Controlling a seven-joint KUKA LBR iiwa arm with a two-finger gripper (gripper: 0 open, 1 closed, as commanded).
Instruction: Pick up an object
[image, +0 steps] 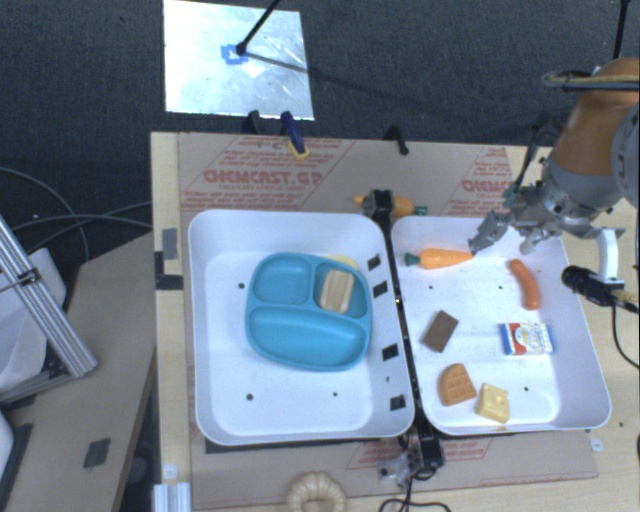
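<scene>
Overhead, the grey two-finger gripper hovers with fingers spread and nothing between them, at the twelve o'clock end of the right-hand shallow white bin. Nearest lies the orange toy carrot, just toward its nine o'clock; a reddish-orange toy sausage sits toward five o'clock. Best practice, on this evidence: centre the open fingers across the carrot's narrow width, descend straight, and close only once both tips flank it, staying off the bin's dividing wall.
</scene>
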